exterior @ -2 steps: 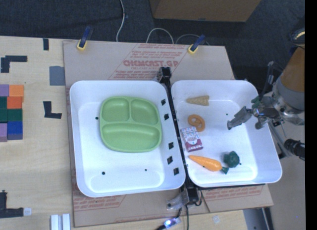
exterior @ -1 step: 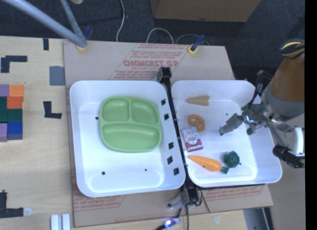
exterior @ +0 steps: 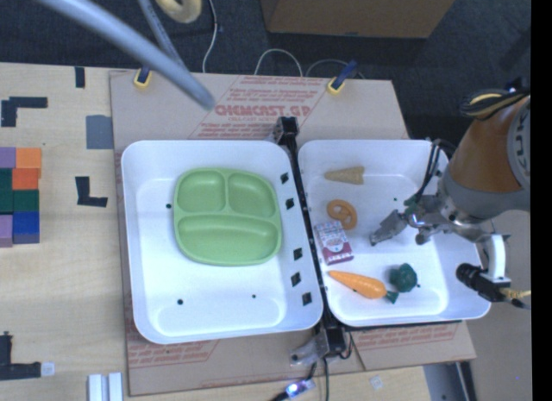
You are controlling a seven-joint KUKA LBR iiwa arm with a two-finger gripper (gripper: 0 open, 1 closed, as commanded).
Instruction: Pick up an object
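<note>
The left bin (exterior: 138, 218) holds a green tray (exterior: 228, 216) with three compartments, lying flat near the middle. It is well apart from the claw and has no part in the coming reach.

The right bin (exterior: 379, 304) holds all the small things. Hard by the divider lies a pink packet (exterior: 333, 242), flat. Just above it is a pretzel (exterior: 341, 212), and further up, near the bin's far wall, a cone (exterior: 345, 175) with its long axis left to right and its tip to the right. Below the packet lies a carrot (exterior: 358, 283), its long axis running left to right with a slight downward slant and its green end at the right. Just right of that end sits a dark green lump (exterior: 403, 277), perhaps broccoli.

The gripper (exterior: 388, 228) hangs over the middle right of this bin, reaching in from the right and pointing left and a little down. Whether its fingers are spread or pressed together I cannot tell, and nothing can be seen held.

The nearest candidates are the green lump, below and slightly right of the tip, and the carrot, below and left; the pretzel and packet lie to its left. For the carrot, my judgement is that the fingers should close across its short width, not along its length.
</note>
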